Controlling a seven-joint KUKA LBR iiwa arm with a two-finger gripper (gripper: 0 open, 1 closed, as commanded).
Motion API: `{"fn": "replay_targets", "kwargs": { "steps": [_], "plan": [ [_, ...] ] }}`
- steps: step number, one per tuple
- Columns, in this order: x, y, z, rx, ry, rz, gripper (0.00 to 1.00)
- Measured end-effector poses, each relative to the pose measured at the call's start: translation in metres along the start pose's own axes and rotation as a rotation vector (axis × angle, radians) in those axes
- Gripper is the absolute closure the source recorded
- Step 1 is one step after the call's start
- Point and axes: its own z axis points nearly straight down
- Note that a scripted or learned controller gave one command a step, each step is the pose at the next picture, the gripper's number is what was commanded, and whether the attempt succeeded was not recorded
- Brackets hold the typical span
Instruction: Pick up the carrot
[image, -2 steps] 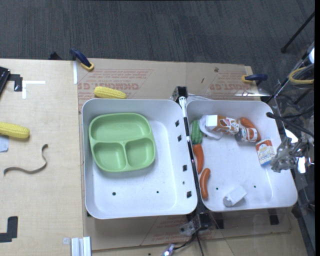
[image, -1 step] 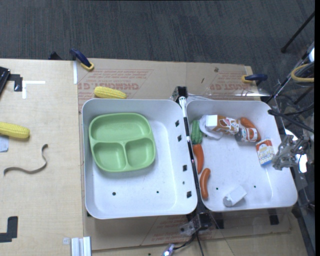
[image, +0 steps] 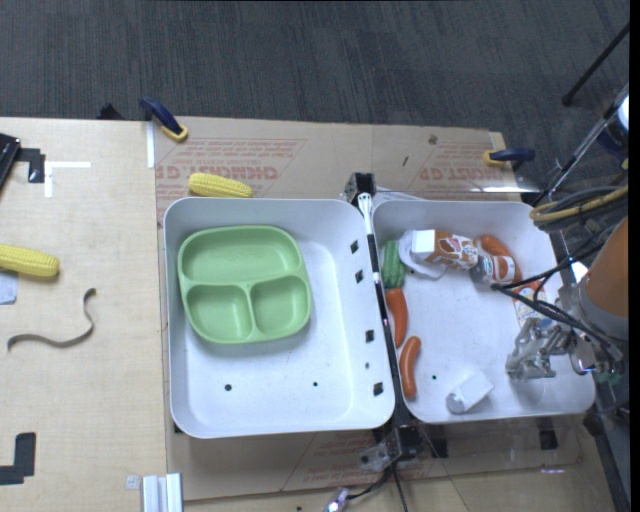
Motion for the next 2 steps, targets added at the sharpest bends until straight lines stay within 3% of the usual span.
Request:
{"fn": "replay_targets", "kwargs": {
  "steps": [1,2],
  "plan": [
    [-0.0065,-0.0012,-0.0005,0.0,-0.002,-0.245,1.0],
    [-0.0129,-0.0009,-0.0008,0.0,-0.003,-0.599,1.0]
  ]
}}
